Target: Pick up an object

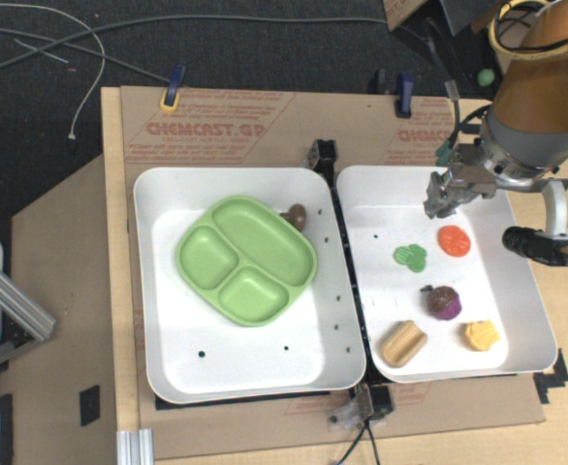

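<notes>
Several small items lie in the right bin: a red-orange tomato-like piece, a green leafy piece, a dark purple piece, a tan bread-like piece and a yellow piece. My gripper hangs over the upper part of the right bin, just above and left of the red piece. Nothing shows between its fingertips. A small brown item rests in the left bin at the plate's upper right edge.
A green divided plate fills the middle of the left bin. A black clamp sits at the bins' shared top edge. Blue clips hold the cardboard at the back. The arm's orange band rises at the right.
</notes>
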Available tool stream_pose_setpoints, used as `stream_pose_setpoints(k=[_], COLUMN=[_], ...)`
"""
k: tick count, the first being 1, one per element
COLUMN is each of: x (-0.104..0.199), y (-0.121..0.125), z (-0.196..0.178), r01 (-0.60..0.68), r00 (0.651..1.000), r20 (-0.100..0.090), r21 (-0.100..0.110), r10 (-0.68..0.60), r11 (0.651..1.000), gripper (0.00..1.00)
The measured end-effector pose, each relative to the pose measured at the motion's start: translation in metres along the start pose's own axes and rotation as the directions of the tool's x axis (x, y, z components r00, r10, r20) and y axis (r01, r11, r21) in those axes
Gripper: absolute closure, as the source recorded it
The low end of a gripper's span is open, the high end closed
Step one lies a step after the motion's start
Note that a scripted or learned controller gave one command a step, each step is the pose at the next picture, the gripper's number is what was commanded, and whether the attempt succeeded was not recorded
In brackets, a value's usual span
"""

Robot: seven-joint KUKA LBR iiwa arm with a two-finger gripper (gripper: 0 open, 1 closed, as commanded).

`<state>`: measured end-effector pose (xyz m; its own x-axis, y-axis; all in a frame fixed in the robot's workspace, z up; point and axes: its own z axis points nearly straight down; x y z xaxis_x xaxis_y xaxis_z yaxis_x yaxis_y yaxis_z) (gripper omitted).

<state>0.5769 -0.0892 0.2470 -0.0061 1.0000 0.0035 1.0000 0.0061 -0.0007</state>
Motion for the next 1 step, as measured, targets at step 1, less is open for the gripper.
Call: stream_pose_setpoints(k=[1], x=[0.0606], y=[0.0079], z=[-0.0007], r01=[0.001], r00=[1.0], r20=[0.0], r21=[-0.001], r10=[-0.001], r11=[1.0], gripper=[1.0])
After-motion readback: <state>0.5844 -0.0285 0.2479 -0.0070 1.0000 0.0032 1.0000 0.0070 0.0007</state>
